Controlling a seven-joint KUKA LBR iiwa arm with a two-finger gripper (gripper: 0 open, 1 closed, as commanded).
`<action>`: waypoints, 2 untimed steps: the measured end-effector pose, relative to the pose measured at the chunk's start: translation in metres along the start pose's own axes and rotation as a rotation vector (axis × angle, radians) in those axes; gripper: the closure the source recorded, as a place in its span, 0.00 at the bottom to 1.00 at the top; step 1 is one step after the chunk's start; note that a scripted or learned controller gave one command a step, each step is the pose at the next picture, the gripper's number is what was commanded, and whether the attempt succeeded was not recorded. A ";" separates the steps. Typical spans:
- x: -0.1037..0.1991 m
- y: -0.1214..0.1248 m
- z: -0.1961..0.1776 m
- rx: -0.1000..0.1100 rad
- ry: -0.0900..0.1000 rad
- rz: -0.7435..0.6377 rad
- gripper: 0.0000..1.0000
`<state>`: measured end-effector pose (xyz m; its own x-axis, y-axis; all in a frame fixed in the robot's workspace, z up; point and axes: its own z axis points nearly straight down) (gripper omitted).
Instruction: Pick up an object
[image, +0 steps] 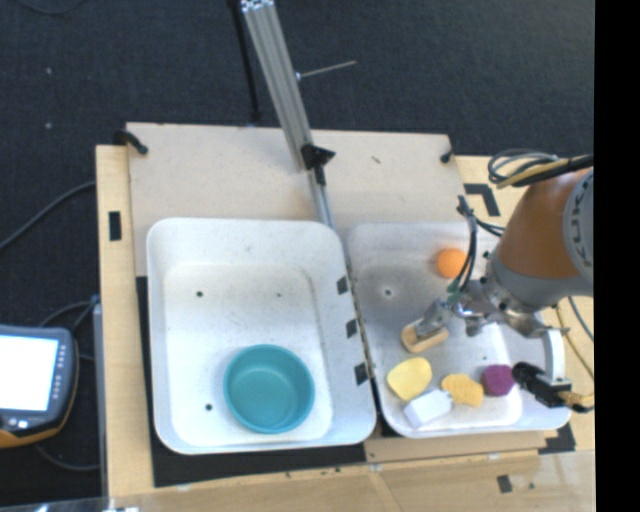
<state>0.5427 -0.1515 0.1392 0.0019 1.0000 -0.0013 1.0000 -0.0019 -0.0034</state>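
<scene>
The pincer hung low in the right bin, its tip directly over a tan block that lay near the bin's middle; whether it was spread or shut could not be told, since the metal parts blurred together there and the block did not visibly sit within its grip. Just toward the bin's front edge from the block lay a pale yellow piece, with a white block touching it at the front wall, then a darker yellow piece and a purple ball along toward the front right corner. An orange ball sat apart near the back, close beside the arm. The left bin carried a teal bowl in its front half. This looked like the reach-and-grasp step, with the tan block as the likely target; the next move would call for closing squarely on it and lifting straight up. The arm covered the right bin's right side, so anything lying beneath it was hidden
</scene>
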 end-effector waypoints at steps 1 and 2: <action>-0.001 0.002 -0.014 -0.008 0.001 0.003 1.00; -0.001 0.011 -0.061 -0.009 0.000 -0.005 1.00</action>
<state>0.5541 -0.1520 0.2003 -0.0029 1.0000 -0.0018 1.0000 0.0029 0.0058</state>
